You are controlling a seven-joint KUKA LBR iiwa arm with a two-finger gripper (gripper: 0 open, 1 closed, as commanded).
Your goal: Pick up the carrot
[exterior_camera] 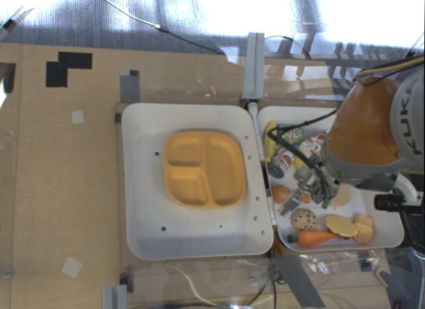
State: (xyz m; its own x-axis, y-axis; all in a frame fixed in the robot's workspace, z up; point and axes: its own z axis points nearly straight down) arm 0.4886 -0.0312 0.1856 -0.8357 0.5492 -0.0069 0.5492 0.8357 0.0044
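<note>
While the gripper (300,195) hangs over the middle of the right bin (392,241), its fingers are too small and cluttered to read, so how far it is open cannot be told; nothing is visibly between them. The carrot (316,238) lies apart from it, flat along the bin's near wall, tip toward the right. By this layout the task appears to be at the approach step, the grasp not yet made. The next move calls for travel toward the near edge and a descent across the carrot's width. Room is tight: a speckled cookie (303,218) sits just above the carrot, yellow crackers (342,226) just beside its tip, and the near wall just below. A tomato-like piece (281,193) and cans (281,163) crowd the gripper's left. The left bin (146,234) holds a yellow divided plate (204,169).
</note>
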